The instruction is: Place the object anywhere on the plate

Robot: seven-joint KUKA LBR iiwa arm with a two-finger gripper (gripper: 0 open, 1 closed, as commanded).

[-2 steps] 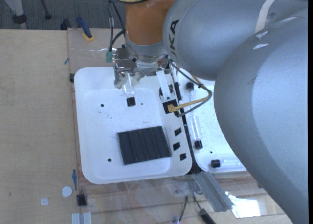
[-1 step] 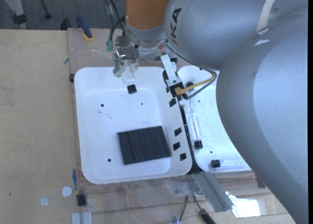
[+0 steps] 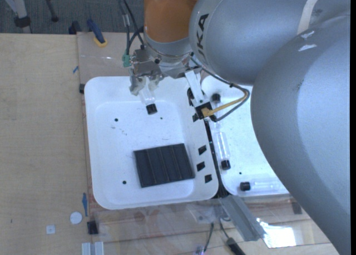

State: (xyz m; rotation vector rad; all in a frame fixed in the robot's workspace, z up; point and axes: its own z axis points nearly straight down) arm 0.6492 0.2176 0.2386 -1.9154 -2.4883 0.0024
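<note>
The grey KUKA arm (image 3: 267, 53) covers the upper right of the view and reaches over the far end of the left bin (image 3: 90, 137), with the gripper (image 3: 143, 93) hanging low above the white floor there. This left bin holds a black ribbed rectangular plate (image 3: 164, 165), which lies flat in the near half, a little toward the right wall. The right bin (image 3: 245, 159) is mostly hidden under the arm. In its visible part lie two clear tubes with dark caps, one tube (image 3: 221, 147) along the left wall and another tube (image 3: 260, 185) near the front edge. The task's thing seems to be the small dark block (image 3: 151, 109), which is in the far half of the left bin, just under the tip of the gripper and well apart from the plate. I cannot tell whether the gripper is clenched or released, and also not whether the block touches it or only rests on the floor below it. I judge that the pick-up step is in hand and nothing is placed yet. The next move calls for a sure hold on the block, then a lift and a carry toward the near side, until the block is above the ribbed surface.
</note>
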